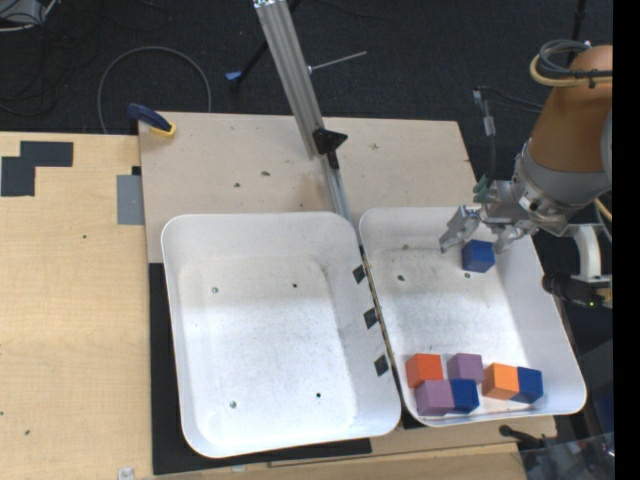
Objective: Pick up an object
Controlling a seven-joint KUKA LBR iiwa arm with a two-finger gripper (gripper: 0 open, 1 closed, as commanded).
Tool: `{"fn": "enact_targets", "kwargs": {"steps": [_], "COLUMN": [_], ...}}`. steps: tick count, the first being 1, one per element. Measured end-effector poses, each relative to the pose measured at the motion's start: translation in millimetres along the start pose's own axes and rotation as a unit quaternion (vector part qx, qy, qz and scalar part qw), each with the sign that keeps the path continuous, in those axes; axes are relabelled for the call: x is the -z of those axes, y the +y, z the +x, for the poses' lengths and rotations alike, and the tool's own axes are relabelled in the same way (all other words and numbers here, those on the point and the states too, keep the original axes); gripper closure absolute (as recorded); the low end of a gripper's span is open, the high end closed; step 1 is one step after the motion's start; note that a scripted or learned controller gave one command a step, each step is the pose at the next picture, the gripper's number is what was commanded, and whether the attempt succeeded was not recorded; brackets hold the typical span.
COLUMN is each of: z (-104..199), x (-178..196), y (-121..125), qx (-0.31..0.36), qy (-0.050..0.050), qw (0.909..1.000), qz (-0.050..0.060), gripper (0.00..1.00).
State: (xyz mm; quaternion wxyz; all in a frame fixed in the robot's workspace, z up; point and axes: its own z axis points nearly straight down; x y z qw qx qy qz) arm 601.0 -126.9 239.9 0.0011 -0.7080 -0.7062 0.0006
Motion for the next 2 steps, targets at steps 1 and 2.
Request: {"fn": "enact_targets", "kwargs": {"steps": [1, 2], "z": [-62.1, -82.3], "x": [-43.0, -151.2], "y": [-5.7, 63.0], "qx": [-0.001, 0.003], "qy": [-0.001, -0.001], "qw": [1.0000, 1.0000], "qz": [0.003, -0.003], "gripper": [0.00, 0.00]}}
